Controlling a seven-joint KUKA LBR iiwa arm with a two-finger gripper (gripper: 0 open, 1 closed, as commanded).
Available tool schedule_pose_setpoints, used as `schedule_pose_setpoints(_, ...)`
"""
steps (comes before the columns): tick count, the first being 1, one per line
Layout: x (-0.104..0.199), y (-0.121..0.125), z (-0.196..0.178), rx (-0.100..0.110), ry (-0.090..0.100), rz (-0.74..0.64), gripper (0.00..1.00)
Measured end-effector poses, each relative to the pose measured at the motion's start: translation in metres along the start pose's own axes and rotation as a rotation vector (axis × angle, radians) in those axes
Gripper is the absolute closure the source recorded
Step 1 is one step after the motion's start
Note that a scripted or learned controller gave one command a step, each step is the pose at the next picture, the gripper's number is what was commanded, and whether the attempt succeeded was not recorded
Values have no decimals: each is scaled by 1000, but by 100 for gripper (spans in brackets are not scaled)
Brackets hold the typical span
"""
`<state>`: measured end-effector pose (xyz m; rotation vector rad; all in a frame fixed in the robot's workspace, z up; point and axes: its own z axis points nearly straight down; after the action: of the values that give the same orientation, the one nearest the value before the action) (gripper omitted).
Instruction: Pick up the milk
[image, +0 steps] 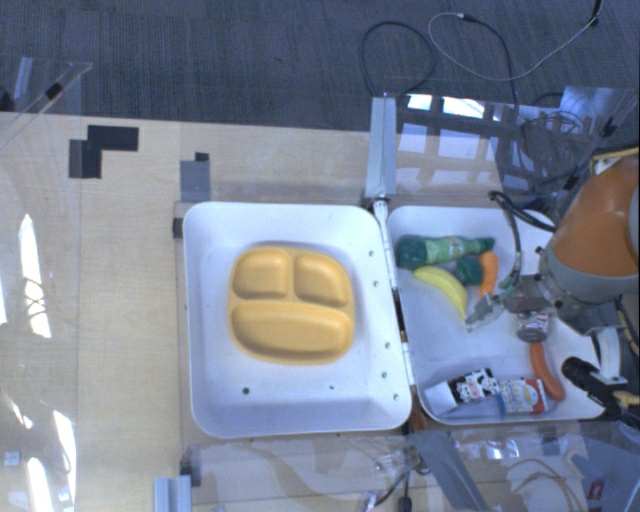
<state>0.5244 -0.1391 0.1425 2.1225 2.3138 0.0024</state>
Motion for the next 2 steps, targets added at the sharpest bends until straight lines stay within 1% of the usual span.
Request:
schedule_pose_setpoints(1,56,-29,53,-11,-3,-17,0)
schedule_pose_setpoints(2,53,-31,-102,-5,-1,-35,0)
